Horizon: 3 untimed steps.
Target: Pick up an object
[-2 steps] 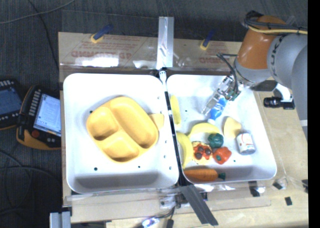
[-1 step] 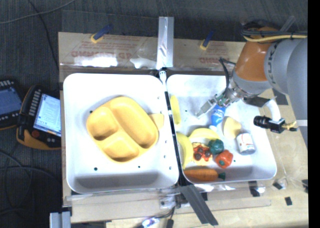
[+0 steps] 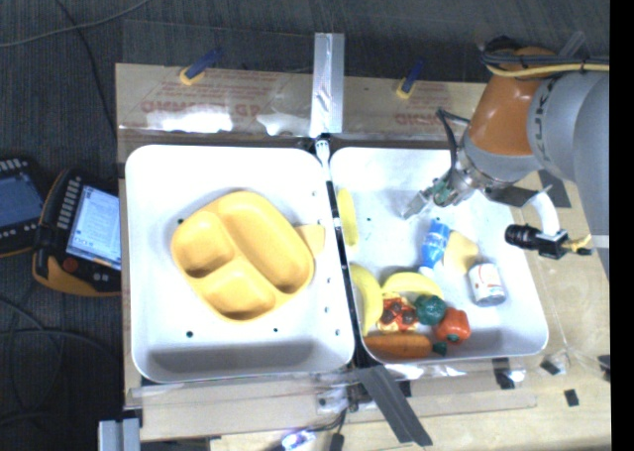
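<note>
Gripper (image 3: 424, 197) poised over bare floor of the right bin (image 3: 396, 164), fingers slightly apart, holding nothing. Nearest target: blue-and-white bottle (image 3: 434, 243), just beside and below. Risk: closing on air, or nudging bottle against crowded toy food (image 3: 416, 315).

Bright, even overhead light, glare on the white bins (image 3: 158, 176), soft shadows, slight overall blur.
</note>
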Available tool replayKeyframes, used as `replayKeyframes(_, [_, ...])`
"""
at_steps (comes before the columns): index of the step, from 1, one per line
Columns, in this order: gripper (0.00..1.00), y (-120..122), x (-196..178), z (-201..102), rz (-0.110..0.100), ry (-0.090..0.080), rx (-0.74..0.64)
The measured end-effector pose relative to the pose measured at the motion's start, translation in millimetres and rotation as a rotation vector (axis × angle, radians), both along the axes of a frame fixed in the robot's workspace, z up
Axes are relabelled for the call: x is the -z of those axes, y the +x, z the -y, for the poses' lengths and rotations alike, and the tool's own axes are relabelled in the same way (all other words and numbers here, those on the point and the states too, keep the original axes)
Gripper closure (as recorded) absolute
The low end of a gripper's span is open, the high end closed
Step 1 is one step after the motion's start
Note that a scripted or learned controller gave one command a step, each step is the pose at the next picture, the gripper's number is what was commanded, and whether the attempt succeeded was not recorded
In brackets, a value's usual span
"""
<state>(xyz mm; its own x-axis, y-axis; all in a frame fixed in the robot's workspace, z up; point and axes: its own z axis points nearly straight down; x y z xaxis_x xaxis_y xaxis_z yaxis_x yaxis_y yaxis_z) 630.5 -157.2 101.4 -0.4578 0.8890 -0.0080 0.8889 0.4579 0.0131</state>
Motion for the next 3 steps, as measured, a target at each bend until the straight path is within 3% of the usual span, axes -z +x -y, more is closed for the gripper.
replayKeyframes(1, [1.0, 5, 4, 39, -0.014, 0.001, 0.08])
replayKeyframes(2, [0.0, 5, 4, 39, -0.014, 0.001, 0.08])
replayKeyframes(3, [0.0, -46, 11, 31, -0.003, -0.004, -0.037])
